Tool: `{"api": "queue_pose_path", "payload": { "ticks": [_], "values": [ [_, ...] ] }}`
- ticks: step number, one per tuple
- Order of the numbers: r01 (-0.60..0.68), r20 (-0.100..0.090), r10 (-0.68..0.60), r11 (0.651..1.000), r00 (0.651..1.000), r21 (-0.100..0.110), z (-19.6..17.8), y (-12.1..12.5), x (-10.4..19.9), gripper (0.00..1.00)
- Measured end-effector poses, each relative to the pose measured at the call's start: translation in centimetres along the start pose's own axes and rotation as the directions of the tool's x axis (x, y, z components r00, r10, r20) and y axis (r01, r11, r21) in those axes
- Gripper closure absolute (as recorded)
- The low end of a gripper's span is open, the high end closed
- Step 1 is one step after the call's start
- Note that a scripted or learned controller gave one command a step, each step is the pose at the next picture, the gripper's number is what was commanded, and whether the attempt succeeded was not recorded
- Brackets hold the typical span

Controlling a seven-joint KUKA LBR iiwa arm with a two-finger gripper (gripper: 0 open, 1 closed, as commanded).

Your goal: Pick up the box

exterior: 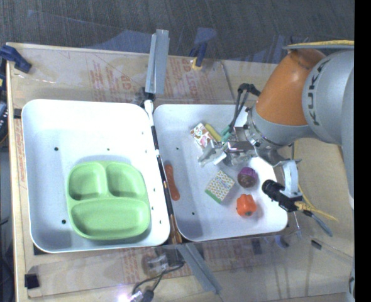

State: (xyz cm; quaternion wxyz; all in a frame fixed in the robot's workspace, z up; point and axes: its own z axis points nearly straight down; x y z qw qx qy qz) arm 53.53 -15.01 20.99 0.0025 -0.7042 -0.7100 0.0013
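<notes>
On the worktop (78, 68), two shallow white bins sit side by side. Left bin (41, 124): holds a green divided tray (109, 200) with three compartments, lying toward the near half of the bin.

Right bin (179, 131): several small things. The box (220, 186), a small flat packet with a green-and-white checked face, lies flat near the bin's middle, tilted on the diagonal. Just right of it a dark purple round item (247, 177), and below that an orange-red one (246, 205), close to the box's corner but apart from it. A slim orange-red stick-shaped item (171, 181) lies along the bin's left wall. A small printed packet (201, 134) sits toward the far side, with a yellowish piece (211, 132) just beside it.

Arm (299, 99), grey with orange band, reaches in from the right over the right bin. Hand (215, 154) is low over the bin, between the printed packet and the box, its metal fingers pointing left. Cannot tell whether the fingers are spread or closed; nothing visibly between them. Box lies just below the hand, on the bin floor.
</notes>
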Motion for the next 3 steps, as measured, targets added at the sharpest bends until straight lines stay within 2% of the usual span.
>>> {"api": "queue_pose_path", "payload": {
  "ticks": [1, 2, 3],
  "values": [
    [0.2, 0.005, -0.199, 0.98, 0.98, -0.009, 11.4, -2.0, -4.6, 0.0],
    [0.206, 0.009, -0.205, 0.979, 0.979, -0.01, 10.3, -1.9, -4.6, 1.0],
    [0.45, 0.005, -0.45, 0.893, 0.893, -0.005, 0.0, -5.5, 0.4, 1.0]
  ]
}}
